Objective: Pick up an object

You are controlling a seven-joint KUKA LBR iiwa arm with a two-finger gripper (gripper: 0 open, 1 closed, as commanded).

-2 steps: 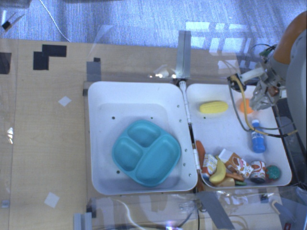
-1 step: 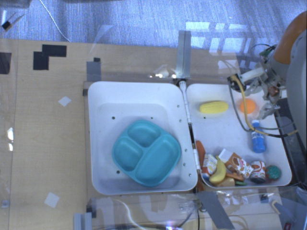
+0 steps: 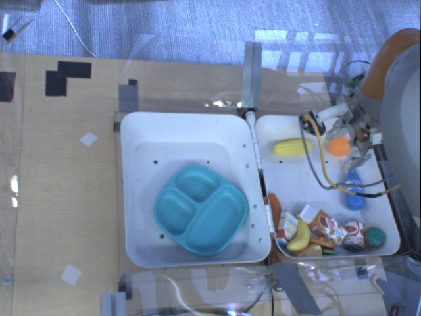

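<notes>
Big grey arm with its orange band (image 3: 388, 58) hangs over the right shallow white bin (image 3: 289, 176); the left bin (image 3: 141, 176) holds a teal three-section plastic plate (image 3: 200, 208). Gripper (image 3: 352, 151) sits beside a small orange ball (image 3: 339, 147), grip state unclear, and a yellow corn cob (image 3: 293, 149) lies nearby.

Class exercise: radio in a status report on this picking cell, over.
Gripper low over right bin. Orange ball just beside it, ungrasped. Yellow corn lies apart. Toy pile crowds near corner.

Light wood bench (image 3: 59, 196), black tape marks (image 3: 67, 75), blue ribbed floor (image 3: 197, 18) w/ glare patches
</notes>
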